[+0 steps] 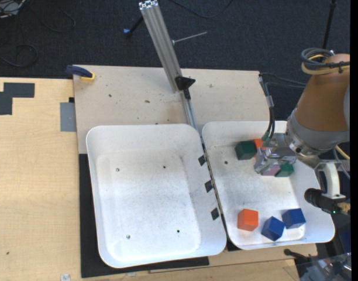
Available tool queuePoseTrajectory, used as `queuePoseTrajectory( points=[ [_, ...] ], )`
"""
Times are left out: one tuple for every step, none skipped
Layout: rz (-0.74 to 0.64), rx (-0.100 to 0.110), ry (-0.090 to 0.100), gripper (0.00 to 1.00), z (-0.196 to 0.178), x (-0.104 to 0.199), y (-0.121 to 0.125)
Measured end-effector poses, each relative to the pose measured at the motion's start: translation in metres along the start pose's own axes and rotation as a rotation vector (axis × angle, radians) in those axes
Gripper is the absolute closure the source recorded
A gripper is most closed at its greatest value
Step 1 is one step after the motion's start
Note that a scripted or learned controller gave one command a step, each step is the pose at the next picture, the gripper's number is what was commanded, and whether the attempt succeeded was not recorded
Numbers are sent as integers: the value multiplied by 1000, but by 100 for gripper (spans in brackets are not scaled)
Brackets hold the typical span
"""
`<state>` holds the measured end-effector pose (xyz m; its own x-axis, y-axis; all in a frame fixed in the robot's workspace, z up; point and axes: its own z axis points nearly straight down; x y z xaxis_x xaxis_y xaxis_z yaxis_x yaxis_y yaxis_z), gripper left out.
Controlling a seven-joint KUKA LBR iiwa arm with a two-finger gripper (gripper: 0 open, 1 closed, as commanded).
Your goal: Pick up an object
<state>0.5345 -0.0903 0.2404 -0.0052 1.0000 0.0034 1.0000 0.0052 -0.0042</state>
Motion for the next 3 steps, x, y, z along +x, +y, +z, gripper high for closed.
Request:
queuePoseTrajectory(
  points=[
    [1,0,-1,100,10,48,0],
    [1,0,-1,100,6,92,-2],
    [1,1,-1,100,18,142,-9]
  ],
)
